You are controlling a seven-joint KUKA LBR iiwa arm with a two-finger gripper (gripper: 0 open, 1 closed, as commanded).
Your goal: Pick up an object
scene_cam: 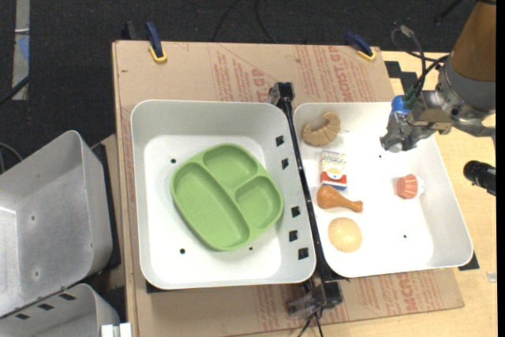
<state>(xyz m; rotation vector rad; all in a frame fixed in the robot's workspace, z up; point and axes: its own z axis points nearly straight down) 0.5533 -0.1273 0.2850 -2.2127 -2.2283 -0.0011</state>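
Note:
The right bin holds a tan croissant, a small white and red carton, an orange drumstick, a round beige bun and a small pink cup-shaped piece. My gripper hangs over the bin's upper right part, above the white floor. It is to the right of the croissant and up-left of the pink piece, apart from both. Nothing shows between its fingers.
The left bin holds a green divided plate. A black divider with clips runs between the bins. Blue and yellow clamps pin the cardboard base at the back. A grey metal box stands at the left.

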